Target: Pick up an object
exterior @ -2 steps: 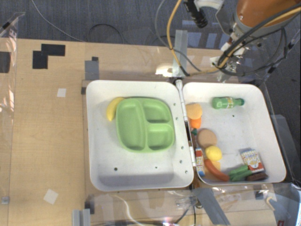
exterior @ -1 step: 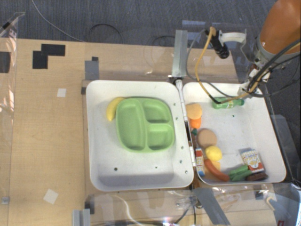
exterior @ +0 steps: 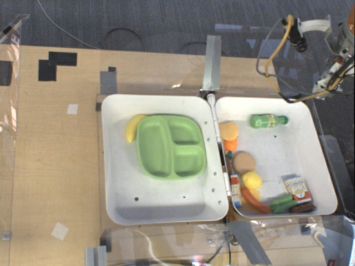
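Nearest the camera, along the front edge of the right bin (exterior: 327,165), a dark brown piece (exterior: 302,208) is lying beside a green vegetable-like toy (exterior: 282,203), with an orange-red sausage-shaped toy (exterior: 254,201) stretching toward the divider. Just behind them a small printed carton (exterior: 295,187) is resting flat near the bin's right side, and a yellow lemon-like ball (exterior: 252,180) is sitting close to the sausage's upper end, with a small red-and-white item (exterior: 235,185) lying against the divider wall beside it. Farther back, a tan round toy (exterior: 243,162) is sitting just behind the lemon, an orange piece (exterior: 230,144) is leaning by the divider, and a rounded bun-like toy (exterior: 228,129) is lying behind that. Toward the far wall, a green bottle (exterior: 268,121) is lying on its side, well apart from the cluster. In the left bin (exterior: 119,204), a green sectioned tray (exterior: 170,146) is lying in the middle, and a yellow banana (exterior: 132,127) is peeking out at its far left corner, touching it. Both bins are resting on the wooden surface (exterior: 50,165). At the far right, beyond the right bin's back corner, the arm's end (exterior: 337,43) is hovering with cables looping around it; whether the pincer is spread or pressed together cannot be told.
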`<state>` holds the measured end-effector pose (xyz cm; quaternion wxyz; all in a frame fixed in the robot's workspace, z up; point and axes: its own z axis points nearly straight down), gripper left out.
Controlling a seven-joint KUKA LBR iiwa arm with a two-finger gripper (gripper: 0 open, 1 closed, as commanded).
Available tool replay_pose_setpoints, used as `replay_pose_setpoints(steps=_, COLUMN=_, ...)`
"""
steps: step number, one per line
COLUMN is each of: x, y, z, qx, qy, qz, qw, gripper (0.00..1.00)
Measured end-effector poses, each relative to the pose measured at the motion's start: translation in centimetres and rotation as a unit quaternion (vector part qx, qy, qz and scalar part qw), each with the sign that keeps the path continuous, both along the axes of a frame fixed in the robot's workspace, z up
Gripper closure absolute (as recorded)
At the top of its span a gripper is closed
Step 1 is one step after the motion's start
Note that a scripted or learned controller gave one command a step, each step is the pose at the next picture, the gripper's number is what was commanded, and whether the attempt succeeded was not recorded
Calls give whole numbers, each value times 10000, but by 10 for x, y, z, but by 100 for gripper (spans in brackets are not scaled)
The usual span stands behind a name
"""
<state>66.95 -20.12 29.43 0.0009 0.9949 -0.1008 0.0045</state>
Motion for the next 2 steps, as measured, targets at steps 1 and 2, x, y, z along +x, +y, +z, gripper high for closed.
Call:
replay_pose_setpoints(steps=1, x=2, y=7, z=12, qx=16, qy=-14, qz=64, qw=10000, gripper=100)
replay_pose_setpoints(steps=2, x=-105, y=39, z=-67, qx=41, qy=55, qz=-512, qw=9987, gripper=100)
